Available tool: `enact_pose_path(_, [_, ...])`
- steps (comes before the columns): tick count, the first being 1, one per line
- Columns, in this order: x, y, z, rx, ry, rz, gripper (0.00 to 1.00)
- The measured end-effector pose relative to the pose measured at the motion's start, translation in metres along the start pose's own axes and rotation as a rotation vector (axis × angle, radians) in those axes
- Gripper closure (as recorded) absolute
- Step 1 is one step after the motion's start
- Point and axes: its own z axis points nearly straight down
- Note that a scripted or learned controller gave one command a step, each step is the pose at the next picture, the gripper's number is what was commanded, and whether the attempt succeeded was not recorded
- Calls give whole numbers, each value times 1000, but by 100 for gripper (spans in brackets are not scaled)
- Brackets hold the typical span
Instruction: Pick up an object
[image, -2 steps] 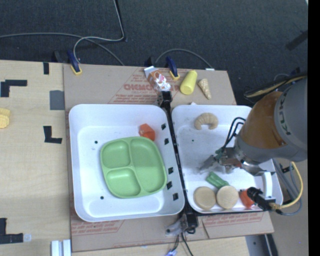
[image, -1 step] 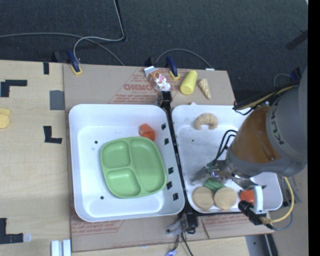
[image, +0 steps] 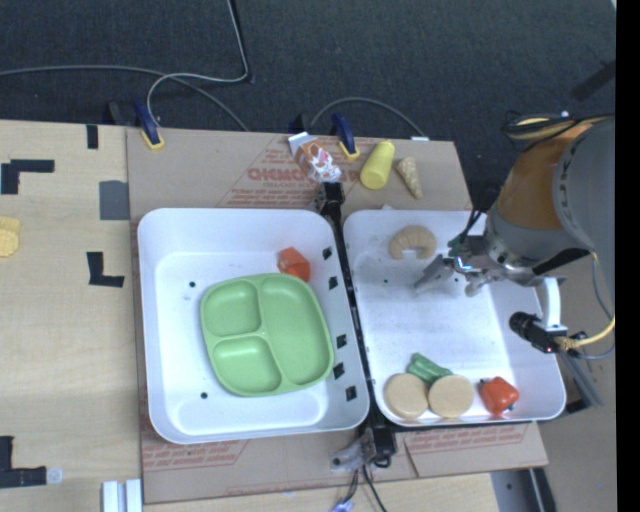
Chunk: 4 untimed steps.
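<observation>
Fingers (image: 432, 277) of the grey two-finger gripper (image: 452, 275) spread apart, clamping nothing, over the right white bin (image: 440, 330), just beside the tan croissant-shaped pastry (image: 412, 241) near its far edge.

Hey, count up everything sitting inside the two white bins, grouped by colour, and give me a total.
Green: 2, the divided plate and a small green piece
Orange-red: 2, one by the plate, one in the right bin's near corner
Tan: 3, the croissant and two round cookies
Total: 7
</observation>
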Motion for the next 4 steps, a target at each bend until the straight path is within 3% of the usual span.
enact_pose_path(1, [40, 61, 46, -3, 1, -2, 0])
enact_pose_path(2, [57, 81, 47, -1, 1, -1, 0])
enact_pose_path(3, [65, 80, 42, 2, 0, -1, 0])
enact_pose_path(4, [65, 80, 32, 2, -1, -1, 100])
